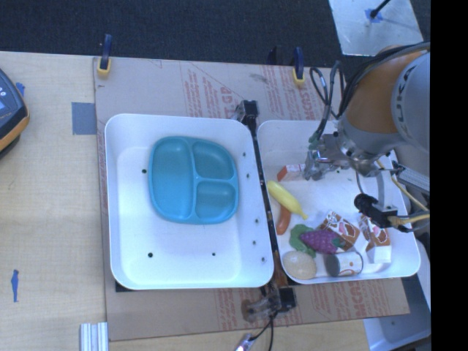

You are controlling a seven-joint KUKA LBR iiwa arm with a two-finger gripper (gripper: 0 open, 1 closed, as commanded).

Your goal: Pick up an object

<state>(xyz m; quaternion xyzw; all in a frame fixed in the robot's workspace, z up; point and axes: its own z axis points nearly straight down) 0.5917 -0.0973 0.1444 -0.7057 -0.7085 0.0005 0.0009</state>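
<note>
My gripper (319,164) hangs over the back of the right bin (409,269), just right of a small orange and white packet (289,172). In front of it lie a yellow banana (286,197), a thin red-orange pepper (283,221), purple grapes (319,240) on a green leaf (299,236), a pale round bun (298,265), a small can (344,263) and two printed cartons (342,229) (377,241). Nothing visibly sits in the gripper.
The left bin (124,262) holds a blue divided plate (194,180). The grey and orange arm (384,101) covers the right bin's back right corner. A black clamp (249,111) sits where the bins meet at the back. A dark device (11,115) lies at the far left.
</note>
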